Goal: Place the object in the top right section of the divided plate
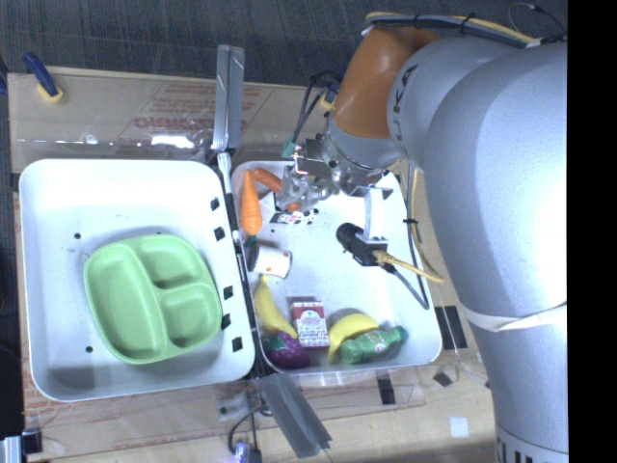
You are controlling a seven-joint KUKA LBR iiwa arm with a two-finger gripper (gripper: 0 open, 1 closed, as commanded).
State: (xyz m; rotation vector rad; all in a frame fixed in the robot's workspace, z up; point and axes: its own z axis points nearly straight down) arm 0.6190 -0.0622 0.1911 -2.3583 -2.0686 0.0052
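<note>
- The gripper (307,183) hung low over the right bin's (416,340) far end, beside the carrot (250,205); whether it was clenched or grasping anything I could not tell.
- The carrot, probably the target, looked light, stiff and smooth; its thick middle seemed the best hold.
- The green plate (152,299) waited in the left bin (48,220).

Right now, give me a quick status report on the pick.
Tool low over right bin, near carrot. Green divided plate in left bin, all sections bare. Nothing blocking the plate.

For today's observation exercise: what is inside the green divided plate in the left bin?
All three sections of the green divided plate look bare, with nothing lying in them. The plate covers the left bin's floor beneath it.
</note>
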